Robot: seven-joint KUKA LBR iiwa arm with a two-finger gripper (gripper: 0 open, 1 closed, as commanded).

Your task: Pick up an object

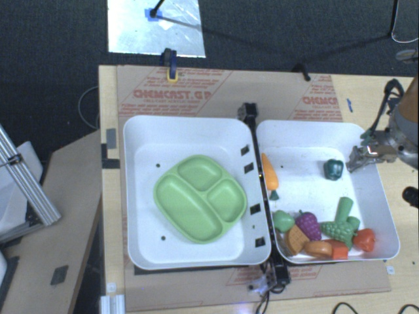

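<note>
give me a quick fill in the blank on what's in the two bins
The green divided plate lies in the ____ bin.
The plate has ____ compartments.
The carrot lies against the right bin's ____ wall.
The purple grapes sit near the bin's ____ edge.

Missing words: left; three; left; front

A: What limits the reading of the gripper (359,159)?

B: The arm (402,126) is cut off by the right picture edge, so its upper links are out of frame. The fingers are small and dark; their spacing cannot be resolved.

A: And the dark teal object (334,169) just left of the gripper?

B: Too small to identify. Contact with the gripper cannot be determined.

A: The toy pile (321,231) below the gripper?

B: Pieces overlap, so lower ones are partly hidden. The orange piece (269,170), further left, lies against the bin wall (260,175), its far side concealed.
</note>
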